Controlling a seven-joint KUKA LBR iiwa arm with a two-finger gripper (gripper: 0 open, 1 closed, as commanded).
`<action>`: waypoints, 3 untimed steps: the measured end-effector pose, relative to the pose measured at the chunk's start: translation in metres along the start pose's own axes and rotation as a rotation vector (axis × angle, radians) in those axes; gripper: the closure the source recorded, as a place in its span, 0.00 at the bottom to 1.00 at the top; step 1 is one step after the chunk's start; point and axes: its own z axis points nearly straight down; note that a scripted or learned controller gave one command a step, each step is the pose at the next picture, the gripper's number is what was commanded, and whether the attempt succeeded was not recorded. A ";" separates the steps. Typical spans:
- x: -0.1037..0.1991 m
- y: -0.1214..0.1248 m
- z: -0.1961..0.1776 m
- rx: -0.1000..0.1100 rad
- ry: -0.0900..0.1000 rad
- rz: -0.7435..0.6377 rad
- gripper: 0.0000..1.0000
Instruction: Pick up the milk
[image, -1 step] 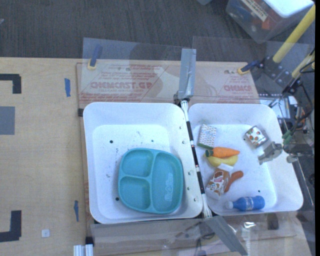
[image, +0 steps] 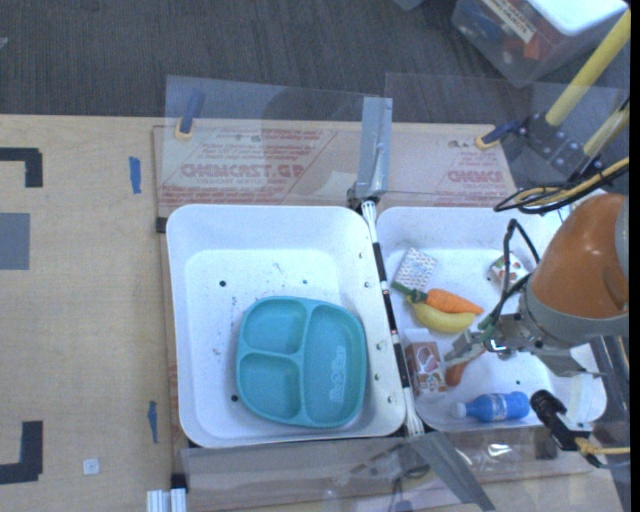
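Where the counter edge lies nearest the camera: a blue bottle with a white cap lies on its side at the near rim of the right bin, cap pointing left.
Milk: a small brown-and-white carton lying flat in the right bin's near left corner, just beside the wall shared with the left bin, apart from the tool.
Tool: the tool hangs low over the right bin, just right of the milk; its metal fingers point left toward the carton, but whether they are spread or closed cannot be told, and nothing is seen between them.
Under the tool: a small orange-red piece lies between the milk and the bottle; what it is cannot be told.
Arm: the arm reaches in from the right, its orange band a broad dome above the grey wrist, black cables looping over it.
Left bin: a teal divided plate with three compartments rests in the left bin, toward its near right side.
Middle of right bin: a banana with a carrot touching its far side.
Farther: a white dotted packet tilted near the shared wall, and a small item partly hidden by the arm.
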 end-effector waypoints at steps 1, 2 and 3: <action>-0.045 0.019 -0.097 0.001 0.000 0.148 0.00; -0.090 0.145 0.034 -0.002 -0.002 0.280 0.00; -0.089 0.138 -0.138 -0.001 -0.002 0.072 0.00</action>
